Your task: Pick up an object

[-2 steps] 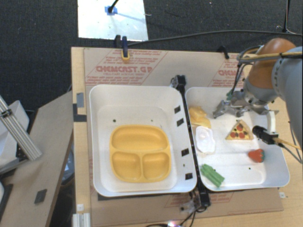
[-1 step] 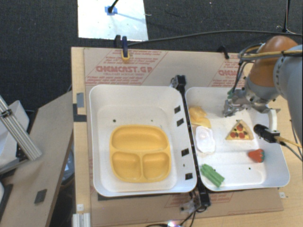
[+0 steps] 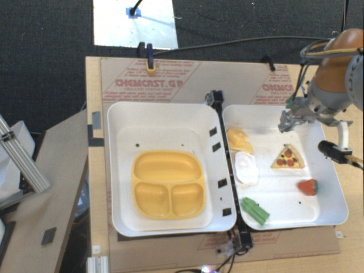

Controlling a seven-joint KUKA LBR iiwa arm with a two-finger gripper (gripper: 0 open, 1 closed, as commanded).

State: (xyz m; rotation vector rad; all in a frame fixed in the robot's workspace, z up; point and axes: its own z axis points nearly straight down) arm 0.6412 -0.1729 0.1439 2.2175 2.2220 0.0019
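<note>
The gripper (image 3: 288, 121) hangs at the upper right of the frame, over the right bin (image 3: 333, 209); whether it is open or closed cannot be told. The pizza slice (image 3: 288, 158) lies just below it, flat and thin, so a descent could easily skid off or pinch only air.

Five toy foods lie loose in the right bin (image 3: 327, 209): a pale yellow lump (image 3: 239, 140) beside a white piece (image 3: 246, 168) along its left wall, a pizza slice (image 3: 288, 158) mid-bin, a red strawberry (image 3: 307, 187) and a green piece (image 3: 255, 210) near the front.
</note>
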